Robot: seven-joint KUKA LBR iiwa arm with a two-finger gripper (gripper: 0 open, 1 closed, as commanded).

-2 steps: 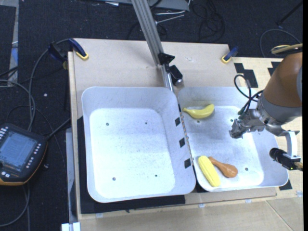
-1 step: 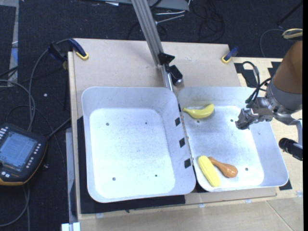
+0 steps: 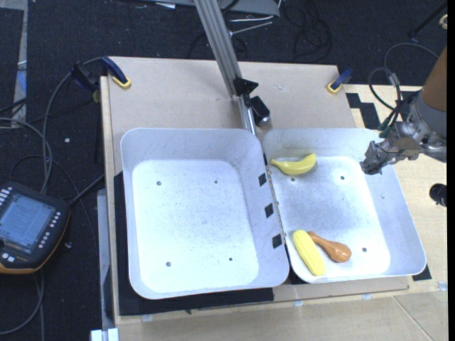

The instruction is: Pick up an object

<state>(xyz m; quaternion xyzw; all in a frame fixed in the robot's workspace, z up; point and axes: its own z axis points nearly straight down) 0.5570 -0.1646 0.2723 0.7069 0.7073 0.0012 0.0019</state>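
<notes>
Pincer [image 3: 372,163] above right bin's [image 3: 398,212] rim

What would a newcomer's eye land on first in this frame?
Probably the yellow banana at the far edge of the right bin, then the corn cob and the orange gourd-like piece lying together at that bin's near edge. The gripper hangs at the right bin's far right corner, apart from all three.

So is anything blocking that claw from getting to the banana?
Nothing visible. The gripper hangs over the right bin's right rim, and bare bin floor lies between it and the banana. The corn cob and orange gourd lie nearer the front edge.
</notes>
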